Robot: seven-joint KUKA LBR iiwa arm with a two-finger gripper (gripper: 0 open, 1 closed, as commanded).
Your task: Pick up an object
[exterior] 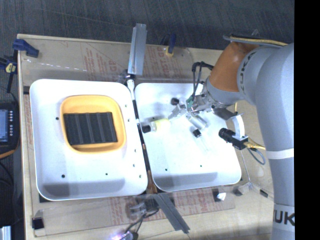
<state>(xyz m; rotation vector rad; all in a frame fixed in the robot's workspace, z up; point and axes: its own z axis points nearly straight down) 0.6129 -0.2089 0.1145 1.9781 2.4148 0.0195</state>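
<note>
The small light marker (152, 125), probably stiff and slippery, lying left of the gripper (186, 115) whose jaws are spread, is best pinched across mid-barrel.

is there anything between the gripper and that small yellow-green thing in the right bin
Nothing visible does. The gripper hangs over the right bin, and the yellow-green object lies to its left in the view, with only bare white floor between them.
</note>
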